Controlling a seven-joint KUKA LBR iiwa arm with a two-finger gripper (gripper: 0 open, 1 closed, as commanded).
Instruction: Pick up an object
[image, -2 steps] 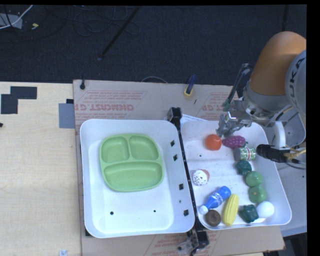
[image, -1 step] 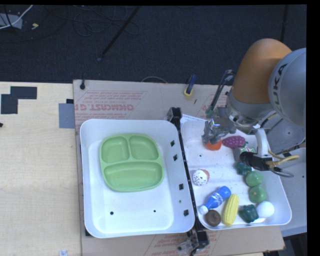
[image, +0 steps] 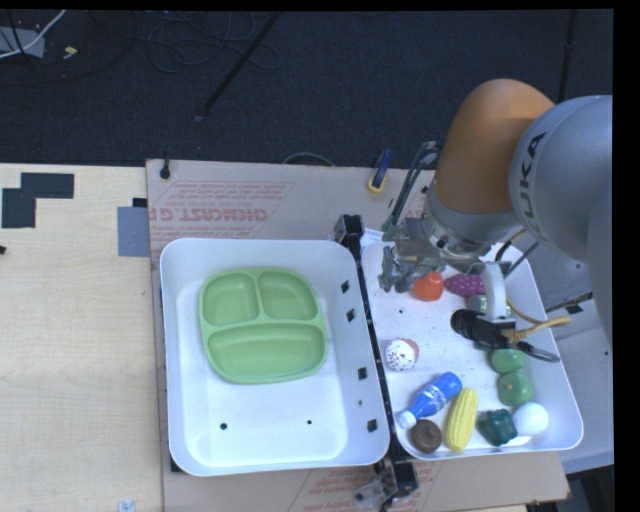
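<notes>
Gripper (image: 395, 277) is low in the right bin (image: 560, 400), at its upper left corner; whether its fingers are spread or closed cannot be judged. The nearest candidate, a small smooth orange object (image: 429, 288), possibly a toy vegetable, lies just beside it, next to purple grapes (image: 464, 285). Risk: the rounded plastic slipping aside, or the bin wall blocking the tool.

You see: bins (image: 190, 300) 2 | green divided tray (image: 264, 325) 1 | blue bottle (image: 432, 395) 1 | corn cob (image: 461, 419) 1 | white balls (image: 530, 418) 1
</notes>
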